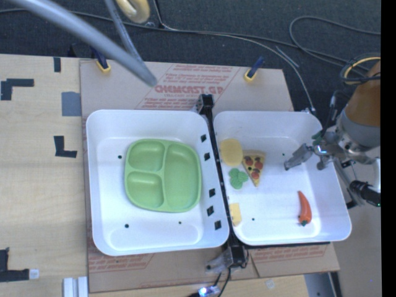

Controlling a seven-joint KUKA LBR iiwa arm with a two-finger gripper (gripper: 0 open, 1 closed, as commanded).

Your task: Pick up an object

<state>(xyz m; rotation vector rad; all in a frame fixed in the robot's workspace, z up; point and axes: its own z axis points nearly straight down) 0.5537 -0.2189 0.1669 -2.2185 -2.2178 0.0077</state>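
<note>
The right bin point(322, 231) holds several toy foods: a pale yellow round piece point(231, 151), a pizza slice point(253, 166), a small green leafy piece point(238, 178), a yellow block point(235, 213) by the left wall, and a red chili pepper point(304, 208) near the front right. My gripper point(309, 159) hangs over the bin's right side, above and behind the pepper and well right of the pizza slice. It looks open, with nothing between its fingers. The left bin point(105, 228) holds a green divided plate point(164, 175).
Black clips point(210, 159) run along the seam between the bins. Both bins rest on cardboard point(185, 82) held by yellow clamps point(102, 65). A grey pole point(80, 26) crosses the top left. Cables point(291, 60) trail behind the right bin.
</note>
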